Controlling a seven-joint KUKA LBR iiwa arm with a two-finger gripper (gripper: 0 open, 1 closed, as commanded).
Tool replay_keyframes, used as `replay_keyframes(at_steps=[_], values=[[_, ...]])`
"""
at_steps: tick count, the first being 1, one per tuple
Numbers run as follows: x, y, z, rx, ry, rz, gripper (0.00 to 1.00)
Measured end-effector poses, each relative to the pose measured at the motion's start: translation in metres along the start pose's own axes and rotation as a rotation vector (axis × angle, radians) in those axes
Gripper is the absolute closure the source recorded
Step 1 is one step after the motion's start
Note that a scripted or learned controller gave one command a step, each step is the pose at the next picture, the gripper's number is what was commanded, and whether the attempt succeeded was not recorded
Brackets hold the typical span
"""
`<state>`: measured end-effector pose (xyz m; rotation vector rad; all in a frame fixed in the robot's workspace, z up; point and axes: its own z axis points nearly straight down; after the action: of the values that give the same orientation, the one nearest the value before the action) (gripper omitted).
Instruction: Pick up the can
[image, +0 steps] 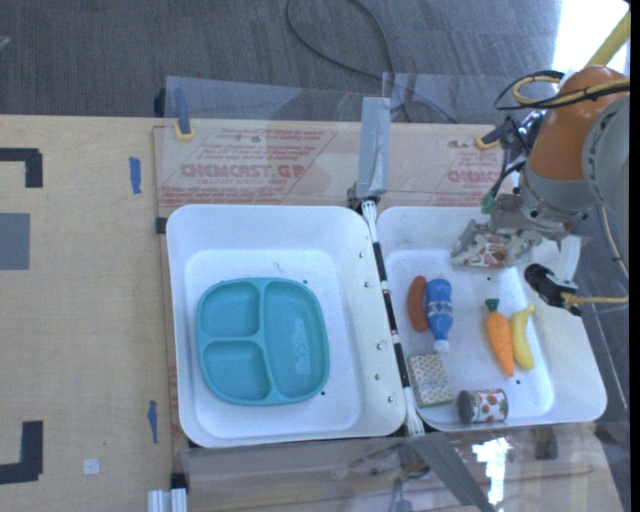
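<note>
Over right bin's (590, 400) far corner, pincer (492, 246) lowered

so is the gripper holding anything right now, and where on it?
Cannot be told. The gripper sits low at the right bin's far end; the can lies untouched near the front edge.

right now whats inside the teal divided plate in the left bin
Nothing shows inside the teal plate: all three compartments look bare, and nothing covers them. It sits alone in the left bin. The can lies in the right bin.
</note>
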<state>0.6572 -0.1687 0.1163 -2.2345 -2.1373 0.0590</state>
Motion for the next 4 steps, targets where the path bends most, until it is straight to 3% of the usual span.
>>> replay_keyframes(at_steps=[1, 2, 3, 4], values=[[-0.001, 0.0, -0.011, -0.004, -0.002, 0.001, 1.0], [-0.001, 0.0, -0.011, -0.004, -0.002, 0.0, 0.0], [-0.035, -0.047, 0.032, -0.066, -0.006, 0.003, 0.0], [-0.024, -0.008, 0.03, -0.013, -0.007, 0.113, 0.0]])
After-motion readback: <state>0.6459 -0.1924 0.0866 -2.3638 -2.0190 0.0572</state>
